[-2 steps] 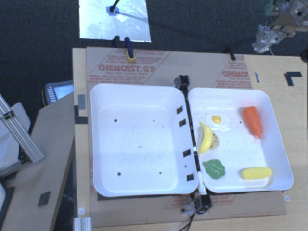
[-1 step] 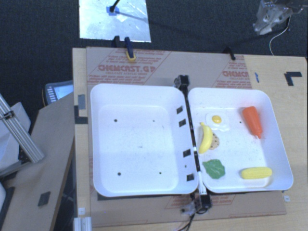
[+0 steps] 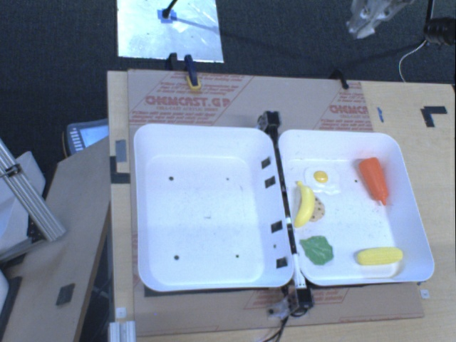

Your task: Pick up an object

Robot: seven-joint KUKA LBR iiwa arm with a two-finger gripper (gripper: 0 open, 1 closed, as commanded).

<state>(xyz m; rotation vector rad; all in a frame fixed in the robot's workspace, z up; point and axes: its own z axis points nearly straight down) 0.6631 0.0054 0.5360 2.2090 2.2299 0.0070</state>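
Observation:
The right bin [image 3: 406,162] holds several toy foods. An orange carrot [image 3: 372,179] lies at its back right. A fried egg [image 3: 322,178] rests near the back left, with a yellow banana [image 3: 305,204] just in front of it, lying over a small brown cookie [image 3: 318,209]. A green leafy piece [image 3: 316,249] sits at the front left and a yellow oblong piece [image 3: 379,256] at the front right. The gripper [image 3: 367,11] hangs at the top right of the view, far behind the bins and well clear of every object.
The left bin [image 3: 142,191] sits beside the right one, joined by a black clip strip [image 3: 279,191]. A shiny metal plate [image 3: 169,20] lies beyond the bench at the back left. A cable [image 3: 413,52] trails at the top right.

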